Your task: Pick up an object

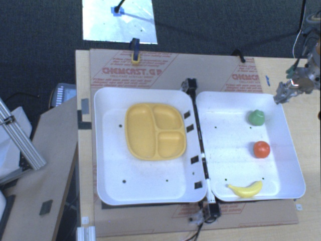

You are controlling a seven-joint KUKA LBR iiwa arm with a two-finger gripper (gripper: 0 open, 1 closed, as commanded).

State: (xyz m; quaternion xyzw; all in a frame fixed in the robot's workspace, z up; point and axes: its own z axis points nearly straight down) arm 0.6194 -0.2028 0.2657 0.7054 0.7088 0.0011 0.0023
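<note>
The right white bin [235, 134] holds three items: a green round fruit [256, 117] near its far right side, a red-orange round fruit [261, 149] below it, and a yellow banana [246, 189] by the near edge. My gripper [283, 95] hangs at the far right, just beyond the bin's upper right corner and above the bench. It is up and to the right of the green fruit, apart from it. Nothing shows between its fingers.
The left white bin [110, 174] carries a yellow divided plate [154, 131]. A black divider with clips [196, 144] runs between the bins. Cardboard [150, 69] lies under both bins. A grey metal sheet [119, 14] lies on the floor beyond the bench.
</note>
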